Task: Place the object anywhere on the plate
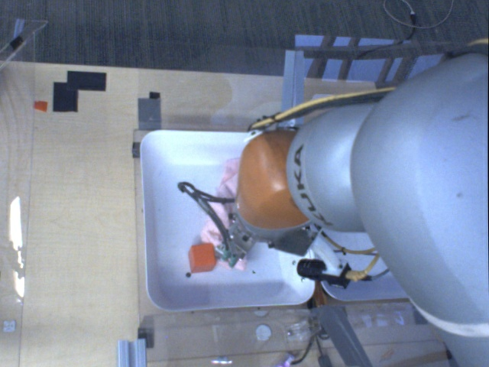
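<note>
My arm [397,174] loomed closest. I couldn't tell the fingers' [228,254] state. Touching their left sat the orange block [202,258] on the pink plate [231,182]; stiff, light, best pinched across flat sides.

Glossy white plastic bin [164,205], crumpled pink cloth [228,180], matt orange block [202,258], pale wooden bench [76,228]

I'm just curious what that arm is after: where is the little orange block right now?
The orange block lies in the white bin, near its front edge, touching the pink cloth and right beside the arm's hand.
</note>
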`<action>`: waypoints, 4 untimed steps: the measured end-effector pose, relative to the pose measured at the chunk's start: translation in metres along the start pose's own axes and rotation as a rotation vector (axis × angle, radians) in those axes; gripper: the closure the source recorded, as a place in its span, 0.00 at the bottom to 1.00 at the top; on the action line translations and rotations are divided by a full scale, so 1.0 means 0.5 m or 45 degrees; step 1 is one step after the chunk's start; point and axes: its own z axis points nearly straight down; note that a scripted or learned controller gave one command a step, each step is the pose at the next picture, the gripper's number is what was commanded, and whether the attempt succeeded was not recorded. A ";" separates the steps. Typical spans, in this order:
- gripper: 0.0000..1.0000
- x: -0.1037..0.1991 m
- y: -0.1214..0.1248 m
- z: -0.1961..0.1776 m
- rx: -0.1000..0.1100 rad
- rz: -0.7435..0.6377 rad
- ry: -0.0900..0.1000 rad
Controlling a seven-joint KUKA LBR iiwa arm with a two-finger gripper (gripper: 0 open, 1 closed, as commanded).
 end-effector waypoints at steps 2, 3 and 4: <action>1.00 -0.002 0.114 -0.001 -0.021 -0.536 -0.004; 1.00 -0.143 0.079 -0.025 -0.006 -0.587 0.008; 1.00 -0.205 -0.013 -0.210 -0.012 -0.866 -0.001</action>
